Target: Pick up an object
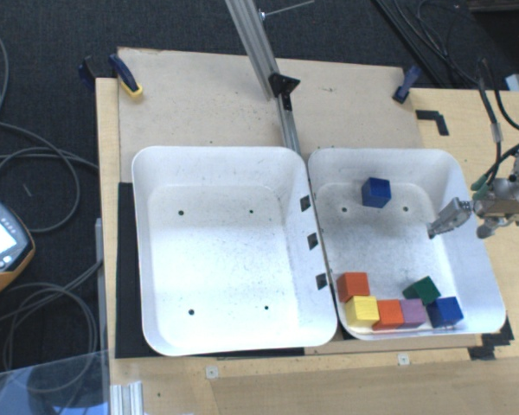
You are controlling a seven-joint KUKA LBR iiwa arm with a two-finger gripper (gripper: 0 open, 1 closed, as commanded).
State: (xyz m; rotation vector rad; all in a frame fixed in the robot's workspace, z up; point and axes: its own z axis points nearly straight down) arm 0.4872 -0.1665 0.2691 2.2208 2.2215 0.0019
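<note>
6 blocks bunched in right bin, fingers at edge, open/shut unclear

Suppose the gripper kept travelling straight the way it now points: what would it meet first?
The gripper points left and slightly down over the right bin. Probably bare bin floor comes first; the blue cube sits above that line, though depth is unclear.

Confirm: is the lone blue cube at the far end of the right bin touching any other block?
No, the blue cube sits alone on the right white bin's floor, apart from the near-edge cluster.
</note>
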